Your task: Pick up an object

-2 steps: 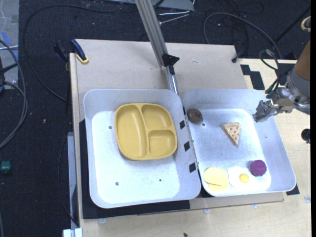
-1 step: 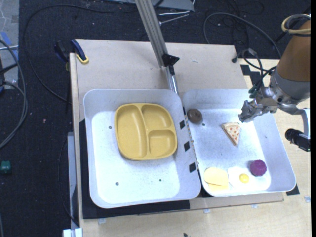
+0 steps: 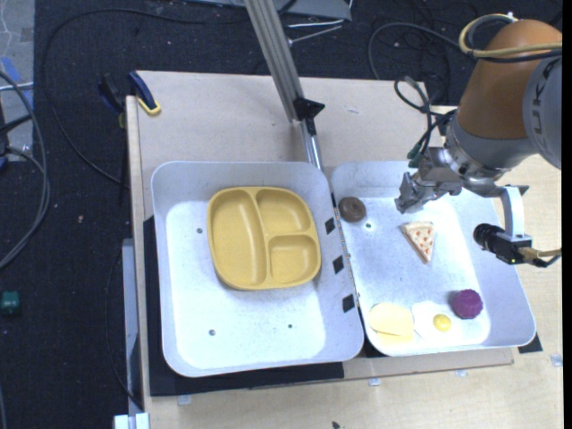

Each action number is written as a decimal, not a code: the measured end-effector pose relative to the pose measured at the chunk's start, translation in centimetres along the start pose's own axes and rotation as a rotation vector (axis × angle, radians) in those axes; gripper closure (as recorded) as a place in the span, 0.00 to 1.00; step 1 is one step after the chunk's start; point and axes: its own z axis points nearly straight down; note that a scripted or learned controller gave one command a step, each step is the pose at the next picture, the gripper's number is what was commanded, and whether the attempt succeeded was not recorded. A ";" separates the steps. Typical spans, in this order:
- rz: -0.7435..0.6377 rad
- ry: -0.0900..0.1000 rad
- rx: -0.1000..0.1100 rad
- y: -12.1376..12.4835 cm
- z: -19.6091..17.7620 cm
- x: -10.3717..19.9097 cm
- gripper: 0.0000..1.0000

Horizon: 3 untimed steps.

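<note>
white plastic bins sit side by side on the bench in the camera view. the left bin (image 3: 179, 329) carries a yellow divided tray (image 3: 264, 237) with three compartments, nothing in them. the right bin (image 3: 500, 315) holds the loose pieces: a small brown round piece (image 3: 352, 209) near the upper left corner, a toy pizza slice (image 3: 420, 239) near the middle, and along the lower edge a pale yellow disc (image 3: 391, 320), a white piece with a yellow centre like a fried egg (image 3: 436, 321), and a purple ball (image 3: 466, 304).

the gripper (image 3: 411, 197) hangs over the upper part of the right bin, just above and to the left of the pizza slice, between it and the brown piece. whether its jaws are spread or closed i cannot tell from this slant; nothing is visibly between them.

as a judgement, the pizza slice looks the likeliest target, and it has not been picked up. the risk is that the slice is flat and thin, so the tips may skid over it or push it aside on the smooth floor. a descent slightly off to the left would close on bare bin floor between the two pieces.
</note>
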 end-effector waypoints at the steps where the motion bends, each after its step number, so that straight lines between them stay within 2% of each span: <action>1: 0.000 0.000 0.003 1.2 1.3 5.2 1.00; 2: 0.000 0.000 0.001 1.1 0.9 10.7 1.00; 3: 0.001 0.000 -0.001 3.4 0.9 15.2 1.00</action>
